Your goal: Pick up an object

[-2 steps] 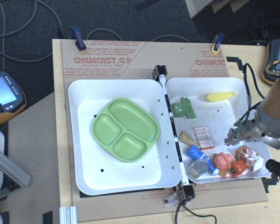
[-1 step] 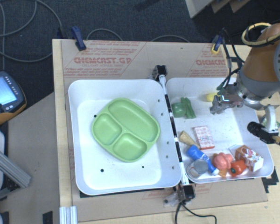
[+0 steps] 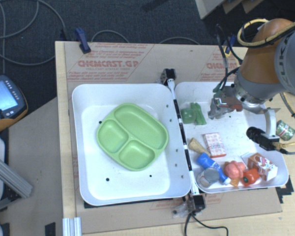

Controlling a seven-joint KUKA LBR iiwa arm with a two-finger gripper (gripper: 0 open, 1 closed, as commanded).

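Camera view, from my remote station: the arm (image 3: 270, 53) reaches in from the right, with the gripper (image 3: 220, 107) hanging over the upper part of the right bin (image 3: 187, 90). From this slant I cannot tell whether it is released or clenched, and I see nothing held in it.

Candidate objects all lie in the right bin. A green soft piece (image 3: 192, 114) sits just left of the gripper, near the divide between the bins. Below it: a small pink-patterned box (image 3: 214, 144) and a tan wedge (image 3: 197, 144) beside it. Along the bottom edge: a blue object (image 3: 207, 162) over a clear round lid (image 3: 209, 178), a pink lumpy item (image 3: 234, 169), a red tomato-like piece (image 3: 250, 177) and a red-and-white packet (image 3: 262, 164).

The left bin (image 3: 83, 102) holds a green divided plate (image 3: 132, 136), lying flat near its centre.
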